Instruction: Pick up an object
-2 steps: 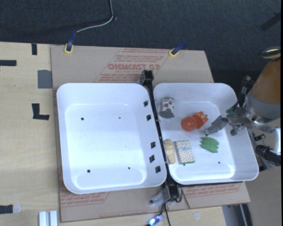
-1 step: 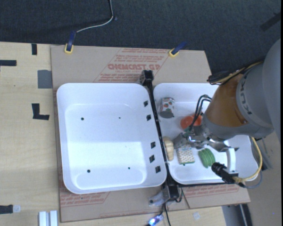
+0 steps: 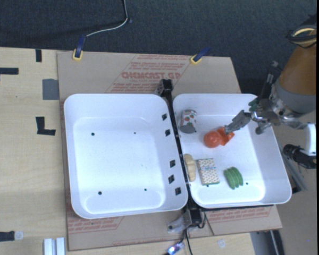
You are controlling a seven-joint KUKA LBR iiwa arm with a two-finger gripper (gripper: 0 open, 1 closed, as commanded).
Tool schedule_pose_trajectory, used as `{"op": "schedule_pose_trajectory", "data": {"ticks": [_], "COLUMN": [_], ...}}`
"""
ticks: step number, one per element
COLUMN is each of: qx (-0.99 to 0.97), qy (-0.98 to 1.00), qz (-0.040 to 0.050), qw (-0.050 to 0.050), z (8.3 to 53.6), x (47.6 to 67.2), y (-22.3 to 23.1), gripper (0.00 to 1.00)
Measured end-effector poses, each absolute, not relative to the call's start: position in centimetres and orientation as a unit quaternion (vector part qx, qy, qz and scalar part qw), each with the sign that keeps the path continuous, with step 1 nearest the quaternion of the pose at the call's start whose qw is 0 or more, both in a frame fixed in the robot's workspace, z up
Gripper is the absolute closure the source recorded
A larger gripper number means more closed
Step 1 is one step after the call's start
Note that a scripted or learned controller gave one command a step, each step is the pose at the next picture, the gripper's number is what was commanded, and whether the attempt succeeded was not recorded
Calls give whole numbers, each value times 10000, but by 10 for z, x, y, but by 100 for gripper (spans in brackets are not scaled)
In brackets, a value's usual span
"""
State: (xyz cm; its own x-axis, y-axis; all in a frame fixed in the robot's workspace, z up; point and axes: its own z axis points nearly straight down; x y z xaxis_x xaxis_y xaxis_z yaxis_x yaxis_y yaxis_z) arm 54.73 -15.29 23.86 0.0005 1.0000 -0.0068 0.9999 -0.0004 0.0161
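Note:
The right bin [image 3: 266, 158] holds several small objects. A red-orange toy [image 3: 214, 138] lies near its middle. A grey and white cup-like piece [image 3: 188, 120] stands at the bin's upper left. A beige roll [image 3: 190, 167], a patterned block [image 3: 208, 171] and a green ridged piece [image 3: 233, 177] lie along the front. My gripper [image 3: 235, 125] reaches in from the right, low over the bin, its tip right at the red-orange toy's right end. Whether it touches the toy is unclear.
The left bin [image 3: 77, 142] sits beside the right one, joined by a black-clipped divider [image 3: 173, 142]. Both rest on a cardboard sheet [image 3: 149, 73] clamped at its back edge. The arm's orange band [image 3: 300, 73] is at the right.

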Motion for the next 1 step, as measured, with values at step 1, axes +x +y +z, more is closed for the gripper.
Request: {"op": "schedule_pose_trajectory", "data": {"ticks": [1], "qx": [7069], "qy": [7072], "qz": [20], "qw": [69], "z": [340], "x": [589], "y": [-194], "gripper": [0]}}
